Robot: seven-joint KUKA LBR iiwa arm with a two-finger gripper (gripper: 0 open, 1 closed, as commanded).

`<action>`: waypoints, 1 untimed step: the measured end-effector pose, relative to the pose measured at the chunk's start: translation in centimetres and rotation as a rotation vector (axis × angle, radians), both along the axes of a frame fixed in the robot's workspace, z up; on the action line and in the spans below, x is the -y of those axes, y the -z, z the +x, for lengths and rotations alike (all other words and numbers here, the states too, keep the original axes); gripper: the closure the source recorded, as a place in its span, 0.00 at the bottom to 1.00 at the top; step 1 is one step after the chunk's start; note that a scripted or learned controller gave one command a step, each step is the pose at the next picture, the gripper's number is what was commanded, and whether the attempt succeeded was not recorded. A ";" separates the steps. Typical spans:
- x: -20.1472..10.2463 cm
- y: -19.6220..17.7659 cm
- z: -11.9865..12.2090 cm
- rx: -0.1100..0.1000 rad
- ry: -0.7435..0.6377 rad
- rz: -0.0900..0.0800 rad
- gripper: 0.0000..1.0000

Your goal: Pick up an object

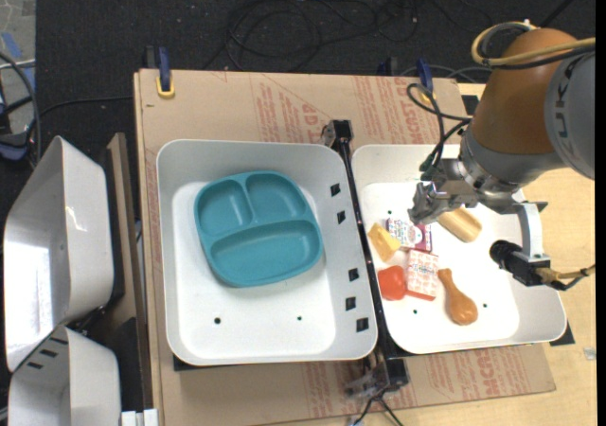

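The arm (530, 102) reached in from the right w/ the gripper (424, 211) low over the right bin (540, 325), approx. above a small pink-and-white packet (405, 232). Whether the pincer was apart or together could not be told from this angle.

Objs in right bin:
- yellow block (383, 242), just left of the packet
- red piece (392, 282), near front
- red-and-white packet (422, 275), beside the red piece
- orange drumstick-shaped toy (456, 299), right of that
- tan roll (460, 223), beside the gripper

Left bin (180, 254) held a teal divided plate (258, 227).
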State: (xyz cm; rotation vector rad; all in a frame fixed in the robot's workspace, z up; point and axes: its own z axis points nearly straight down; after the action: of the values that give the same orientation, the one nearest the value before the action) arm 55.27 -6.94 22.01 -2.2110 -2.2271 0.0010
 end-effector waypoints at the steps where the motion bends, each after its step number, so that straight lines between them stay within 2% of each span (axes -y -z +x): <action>1: -5.6 -0.5 -2.4 0.000 -0.001 0.000 1.00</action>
State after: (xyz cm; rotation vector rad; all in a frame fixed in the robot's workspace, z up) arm 52.89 -1.35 22.55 -2.2101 -2.2283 0.0006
